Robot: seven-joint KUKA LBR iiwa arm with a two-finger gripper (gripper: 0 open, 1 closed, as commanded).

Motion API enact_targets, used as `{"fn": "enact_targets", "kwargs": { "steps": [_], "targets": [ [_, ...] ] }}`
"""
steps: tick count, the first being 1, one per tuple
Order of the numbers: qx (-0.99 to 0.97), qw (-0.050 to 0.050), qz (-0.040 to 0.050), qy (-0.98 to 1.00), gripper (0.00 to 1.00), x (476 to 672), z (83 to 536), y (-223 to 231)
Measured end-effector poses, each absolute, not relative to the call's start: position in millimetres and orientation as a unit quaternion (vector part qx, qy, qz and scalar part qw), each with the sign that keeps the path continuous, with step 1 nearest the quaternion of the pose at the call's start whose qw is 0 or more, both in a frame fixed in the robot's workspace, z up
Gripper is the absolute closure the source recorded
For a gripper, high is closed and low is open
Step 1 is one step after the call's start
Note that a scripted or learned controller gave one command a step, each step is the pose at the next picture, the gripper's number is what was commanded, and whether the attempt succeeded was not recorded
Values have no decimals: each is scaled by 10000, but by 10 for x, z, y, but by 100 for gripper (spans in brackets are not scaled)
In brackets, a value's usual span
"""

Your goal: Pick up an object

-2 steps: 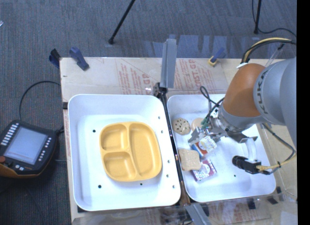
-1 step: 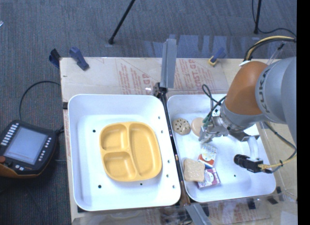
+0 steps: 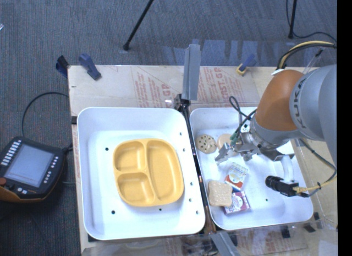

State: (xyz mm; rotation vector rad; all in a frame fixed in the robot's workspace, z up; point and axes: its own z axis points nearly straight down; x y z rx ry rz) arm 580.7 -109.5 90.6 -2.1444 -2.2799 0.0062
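Several small items sit loose in the right bin (image 3: 300, 208) at lower right, and we judge the pick not yet done: our gripper (image 3: 234, 151) hangs low beside the cookie (image 3: 206, 143), its closure impossible to tell.

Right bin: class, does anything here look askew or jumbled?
Yes. In the right bin, the toast slice overlaps a small purple packet, with a red-and-white packet tilted just above them. The cookie lies apart, flat. Nothing looks spilled.
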Motion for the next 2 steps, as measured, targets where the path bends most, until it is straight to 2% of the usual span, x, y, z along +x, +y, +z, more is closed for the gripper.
{"fn": "enact_targets", "kwargs": {
  "steps": [1, 2],
  "targets": [
    [-6434, 44, 12, -7655, 0, 5160, 836, -1054],
    [-6462, 33, -8, -7632, 100, 5187, 921, -1070]
  ]
}}
